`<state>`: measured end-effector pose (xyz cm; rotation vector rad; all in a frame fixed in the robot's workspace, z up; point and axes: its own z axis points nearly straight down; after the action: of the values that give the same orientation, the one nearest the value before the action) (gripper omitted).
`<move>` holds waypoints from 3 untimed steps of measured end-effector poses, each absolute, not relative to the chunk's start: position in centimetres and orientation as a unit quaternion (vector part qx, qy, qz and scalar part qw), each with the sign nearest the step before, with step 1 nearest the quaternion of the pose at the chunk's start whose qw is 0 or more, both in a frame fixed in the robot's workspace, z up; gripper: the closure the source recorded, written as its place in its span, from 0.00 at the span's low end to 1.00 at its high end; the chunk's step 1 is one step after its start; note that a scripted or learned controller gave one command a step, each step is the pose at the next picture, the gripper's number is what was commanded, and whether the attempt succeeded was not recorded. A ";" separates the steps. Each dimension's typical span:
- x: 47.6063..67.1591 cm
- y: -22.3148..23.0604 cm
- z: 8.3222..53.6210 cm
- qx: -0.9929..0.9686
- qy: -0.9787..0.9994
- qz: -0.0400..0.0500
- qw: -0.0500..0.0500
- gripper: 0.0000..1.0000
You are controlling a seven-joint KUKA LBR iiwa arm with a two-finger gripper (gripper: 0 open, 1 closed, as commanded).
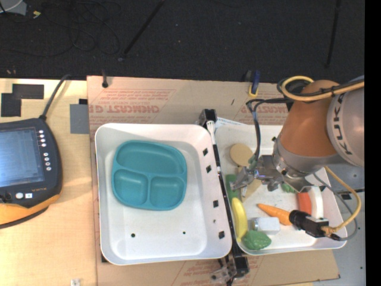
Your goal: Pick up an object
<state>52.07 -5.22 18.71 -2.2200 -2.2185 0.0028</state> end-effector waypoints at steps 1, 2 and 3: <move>52.1 -5.2 18.7 -0.707 -0.707 0.001 0.002 0.00; 52.1 -5.2 18.7 -0.707 -0.707 0.001 0.002 0.00; 52.1 -5.2 18.7 -0.707 -0.707 0.001 0.002 0.00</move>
<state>52.07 -5.22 18.70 -2.2200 -2.2185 0.0028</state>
